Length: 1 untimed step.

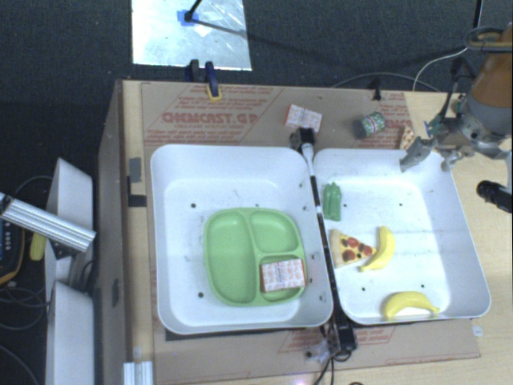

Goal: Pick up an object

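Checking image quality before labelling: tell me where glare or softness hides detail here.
Camera view: the foil sheet behind the bench glares white; the white bins are bright but the green divided plate, pizza slice and bananas read clearly; the gripper at the right bin's far corner is soft, its fingers unreadable.

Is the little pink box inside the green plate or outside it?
Inside. The pink box lies flat in the lower right compartment of the green plate, which sits in the left bin.

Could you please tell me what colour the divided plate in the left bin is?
Light green plate, seen in the camera view.
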Available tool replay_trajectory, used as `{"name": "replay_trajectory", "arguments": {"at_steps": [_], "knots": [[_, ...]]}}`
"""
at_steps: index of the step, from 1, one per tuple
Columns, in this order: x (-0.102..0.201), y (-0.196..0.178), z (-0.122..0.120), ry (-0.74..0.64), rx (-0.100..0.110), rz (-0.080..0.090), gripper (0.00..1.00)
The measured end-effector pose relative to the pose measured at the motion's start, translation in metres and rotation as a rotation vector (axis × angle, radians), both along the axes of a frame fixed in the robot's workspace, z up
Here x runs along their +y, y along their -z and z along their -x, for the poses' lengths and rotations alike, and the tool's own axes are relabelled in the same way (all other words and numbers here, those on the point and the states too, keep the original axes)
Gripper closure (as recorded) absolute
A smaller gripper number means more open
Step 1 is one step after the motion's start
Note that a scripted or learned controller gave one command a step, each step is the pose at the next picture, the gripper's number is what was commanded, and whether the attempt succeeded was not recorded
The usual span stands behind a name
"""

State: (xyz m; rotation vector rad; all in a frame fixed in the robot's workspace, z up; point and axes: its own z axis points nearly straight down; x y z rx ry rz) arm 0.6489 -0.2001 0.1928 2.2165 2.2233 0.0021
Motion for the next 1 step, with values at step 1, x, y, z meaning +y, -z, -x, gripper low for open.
{"name": "replay_trajectory", "arguments": {"at_steps": [1], "knots": [[0.0030, 0.1085, 0.0615, 0.002, 0.001, 0.000, 0.00]]}}
